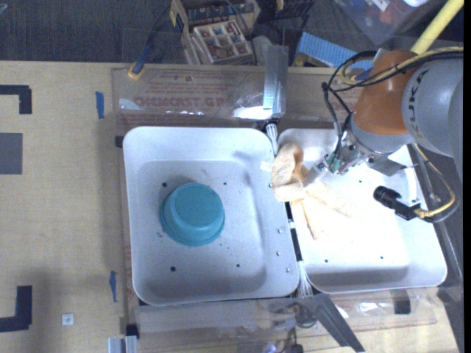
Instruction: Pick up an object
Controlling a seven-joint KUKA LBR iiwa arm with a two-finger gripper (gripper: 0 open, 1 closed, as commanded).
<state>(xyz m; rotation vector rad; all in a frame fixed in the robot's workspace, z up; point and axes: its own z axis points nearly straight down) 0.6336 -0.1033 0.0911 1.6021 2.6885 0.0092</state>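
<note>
Gripper (333, 162) sits in the right bin (383, 267), tan crumpled object (287, 169) just at its 9 o'clock, jaw state unclear.

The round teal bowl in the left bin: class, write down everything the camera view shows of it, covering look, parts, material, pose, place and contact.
The round teal bowl looks like smooth matt plastic, one plain colour throughout. It seems to sit upside down: a flat circular base faces up, with a wider rim spreading below it. It rests on the floor of the shallow white left bin, somewhat left of centre, apart from every wall. Nothing else touches it. A soft shadow falls around its lower edge.
</note>
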